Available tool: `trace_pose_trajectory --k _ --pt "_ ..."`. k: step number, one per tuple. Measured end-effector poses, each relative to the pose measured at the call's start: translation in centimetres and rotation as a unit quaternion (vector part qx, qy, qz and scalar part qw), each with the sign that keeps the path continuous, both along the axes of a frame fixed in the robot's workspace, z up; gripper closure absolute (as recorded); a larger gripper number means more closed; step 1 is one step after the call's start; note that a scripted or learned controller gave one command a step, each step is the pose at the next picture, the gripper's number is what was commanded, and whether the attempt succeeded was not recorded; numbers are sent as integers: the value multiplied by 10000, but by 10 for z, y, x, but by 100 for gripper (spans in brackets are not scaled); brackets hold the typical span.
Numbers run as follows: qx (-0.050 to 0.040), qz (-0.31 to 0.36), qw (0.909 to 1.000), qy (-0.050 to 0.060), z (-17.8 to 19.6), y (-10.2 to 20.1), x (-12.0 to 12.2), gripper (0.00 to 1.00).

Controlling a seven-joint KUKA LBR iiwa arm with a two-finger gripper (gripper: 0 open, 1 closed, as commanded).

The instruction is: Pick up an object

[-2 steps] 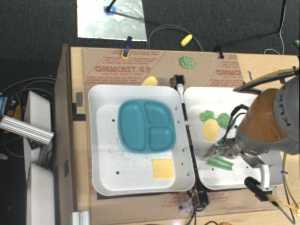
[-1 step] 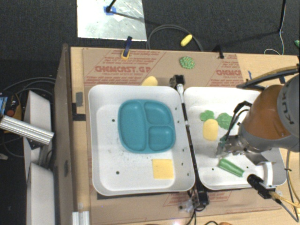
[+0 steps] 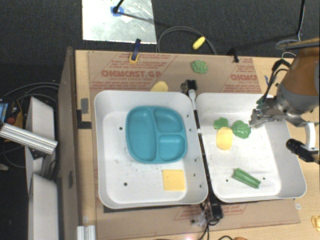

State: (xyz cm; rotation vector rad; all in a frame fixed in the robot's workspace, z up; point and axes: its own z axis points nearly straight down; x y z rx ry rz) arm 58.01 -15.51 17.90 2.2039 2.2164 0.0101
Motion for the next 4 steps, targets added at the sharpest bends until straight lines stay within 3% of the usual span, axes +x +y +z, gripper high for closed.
trace_pose_trajectory --k 1,2,3,4 --pt "31 8 10000 54 -23 13 36 100" --pt "28 0 10000 67 -22 12 34 0" --pt "48 15 9999 97 -92 67 14 0" --pt "35 15 10000 62 -77 64 16 100"
